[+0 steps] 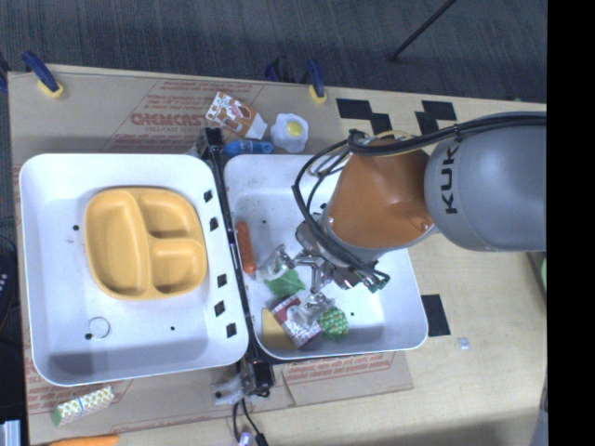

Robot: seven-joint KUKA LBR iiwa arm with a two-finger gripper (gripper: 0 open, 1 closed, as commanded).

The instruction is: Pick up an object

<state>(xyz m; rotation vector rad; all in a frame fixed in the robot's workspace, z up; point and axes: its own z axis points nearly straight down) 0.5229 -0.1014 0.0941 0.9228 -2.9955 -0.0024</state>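
We see the end effector (321, 291) lowered over the right bin's (400, 328) small clutter, presumably to grab something, grip state unreadable.

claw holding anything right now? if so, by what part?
Cannot tell. The claw is down in the right bin, in the pile of small items by the red-and-white wrapper and green piece, but the picture does not show anything gripped.
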